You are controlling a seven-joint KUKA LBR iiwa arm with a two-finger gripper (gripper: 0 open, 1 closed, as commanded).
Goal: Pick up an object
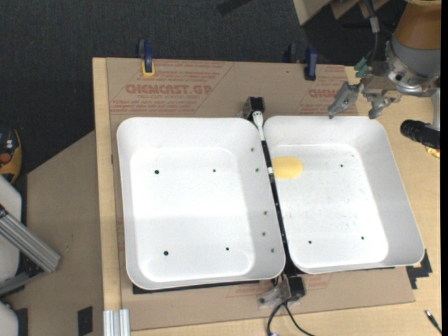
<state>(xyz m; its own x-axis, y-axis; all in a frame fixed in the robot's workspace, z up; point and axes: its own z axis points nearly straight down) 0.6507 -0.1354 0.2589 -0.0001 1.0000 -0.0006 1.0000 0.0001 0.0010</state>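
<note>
A small yellow rounded object [287,167] lies in the right bin [392,187], close to its left wall and toward the far side. My gripper [358,106] hangs above the far rim of the right bin, well to the right of and beyond the yellow object. Its two fingers [341,103] are spread apart with nothing between them.
The left bin [140,208] sits beside the right one on a brown board [210,82]. Two blue clamps [146,52] hold the board's far edge. A black clip [255,107] sits between the bins at the far side.
</note>
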